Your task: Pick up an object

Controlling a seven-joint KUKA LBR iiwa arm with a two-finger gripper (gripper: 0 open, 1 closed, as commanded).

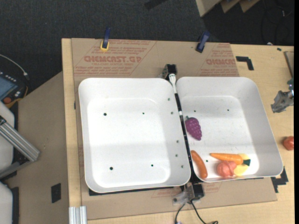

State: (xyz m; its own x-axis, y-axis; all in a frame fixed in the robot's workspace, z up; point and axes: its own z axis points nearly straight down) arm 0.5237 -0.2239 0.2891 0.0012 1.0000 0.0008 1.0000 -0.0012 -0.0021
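Note:
The right bin (252,97) holds a purple bunch of grapes (193,128) near its left wall. Along its front edge lie an orange-red chili-shaped piece (199,164), a carrot (227,157) with a green tip, a pink lumpy item (225,169) and a small yellow piece (240,170). The grey gripper (281,100) pokes in at the right edge of the view, outside the right bin's right rim and well away from all the objects. Nothing is seen held in it.
The left bin (93,125) sits beside the right one, with a black divider strip (180,120) between them. Both rest on a cardboard sheet (140,55) held by blue clamps. A small orange-red shape (288,143) shows at the right edge.

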